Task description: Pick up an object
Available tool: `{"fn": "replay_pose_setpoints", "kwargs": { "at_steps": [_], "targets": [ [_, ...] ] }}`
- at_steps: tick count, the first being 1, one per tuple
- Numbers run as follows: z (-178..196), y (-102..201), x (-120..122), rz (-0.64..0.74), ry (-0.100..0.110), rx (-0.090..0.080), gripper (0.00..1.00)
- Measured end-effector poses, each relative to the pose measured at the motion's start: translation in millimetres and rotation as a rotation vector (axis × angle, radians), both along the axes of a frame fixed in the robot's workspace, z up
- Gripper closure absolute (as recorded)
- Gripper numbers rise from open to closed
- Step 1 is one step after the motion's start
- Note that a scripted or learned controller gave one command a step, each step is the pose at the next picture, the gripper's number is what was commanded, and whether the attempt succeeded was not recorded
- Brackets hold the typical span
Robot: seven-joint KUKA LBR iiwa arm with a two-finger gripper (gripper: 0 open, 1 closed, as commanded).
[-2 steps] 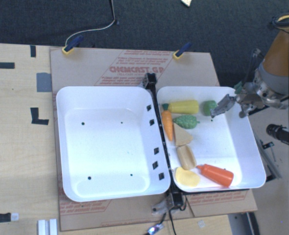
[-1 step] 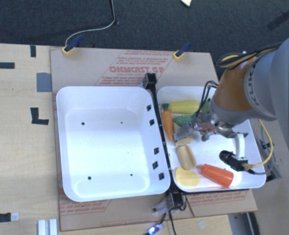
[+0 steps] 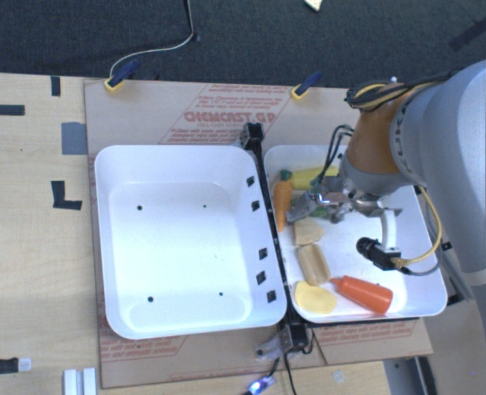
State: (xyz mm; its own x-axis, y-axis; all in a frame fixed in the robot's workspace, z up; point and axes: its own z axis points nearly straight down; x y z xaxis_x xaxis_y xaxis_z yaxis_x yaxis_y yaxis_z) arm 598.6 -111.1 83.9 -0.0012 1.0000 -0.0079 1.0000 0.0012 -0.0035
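The right bin (image 3: 420, 303) holds several toy foods: an orange carrot (image 3: 282, 201) by the divider, a yellow piece (image 3: 309, 176) at the back, a tan bread slice (image 3: 307, 232), a tan loaf (image 3: 313, 262), a yellow round piece (image 3: 315, 299) and a red-orange piece (image 3: 363, 294). My gripper (image 3: 321, 205) is down in this bin, just right of the carrot and above the bread slice. The wrist hides its fingertips, and a dark greenish thing (image 3: 299, 211) lies at its tip.
The left bin (image 3: 177, 241) sits beside it, separated by a black-clipped divider (image 3: 264, 220). The grey arm with its orange band (image 3: 375, 142) covers the right bin's back right. Cables (image 3: 408, 257) loop over the bin's right side. Blue and yellow clamps hold the cardboard's far edge.
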Motion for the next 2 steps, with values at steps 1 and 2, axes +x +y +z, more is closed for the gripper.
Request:
{"fn": "replay_pose_setpoints", "kwargs": {
  "at_steps": [1, 2],
  "targets": [
    [11, 2, 0, -0.001, -0.002, 0.004, 1.0],
    [106, 122, -12, 0.013, -0.011, 0.014, 1.0]
  ]
}}
